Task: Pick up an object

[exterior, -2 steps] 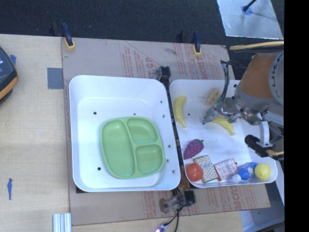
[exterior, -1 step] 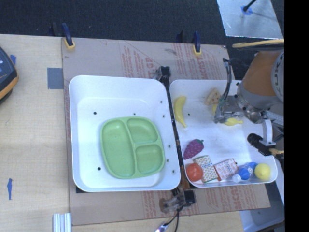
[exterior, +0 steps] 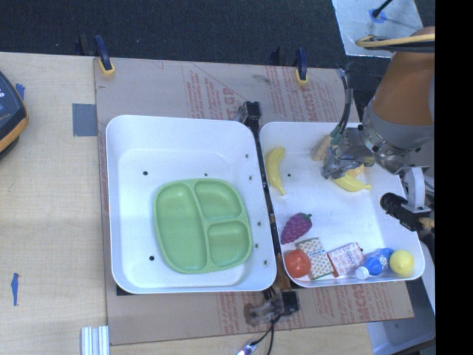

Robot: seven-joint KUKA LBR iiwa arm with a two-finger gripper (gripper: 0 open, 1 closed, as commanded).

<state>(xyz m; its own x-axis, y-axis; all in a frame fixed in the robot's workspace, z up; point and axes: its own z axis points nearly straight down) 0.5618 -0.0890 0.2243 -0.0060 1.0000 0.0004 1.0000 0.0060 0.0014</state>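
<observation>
the arm point(exterior: 399, 102) reached in over the right bin point(exterior: 369, 205), and its gripper point(exterior: 341, 165) sat low near that bin's far edge, right over a yellow banana point(exterior: 353, 183) that lay toward the far right corner. whether the hand was apart or together could not be told from the camera view; the dark gripper blurred into the fruit beneath it. nothing showed lifted clear of the bin floor, so the pick appeared not yet done: at best the hand was at the point of closing on that banana.

the other candidates lay untouched in the same bin. a second banana point(exterior: 275, 168) rested along the left wall, a bunch of purple grapes point(exterior: 295, 227) sat just nearer, and along the near edge stood a tomato point(exterior: 297, 263), two small cartons point(exterior: 332, 259), a blue bottle point(exterior: 375, 263) and a lemon point(exterior: 401, 262) in the near right corner. the left bin point(exterior: 126, 154) held a green divided tray point(exterior: 202, 225) lying flat near its middle.

what seemed left was a firm grip and a lift.
</observation>
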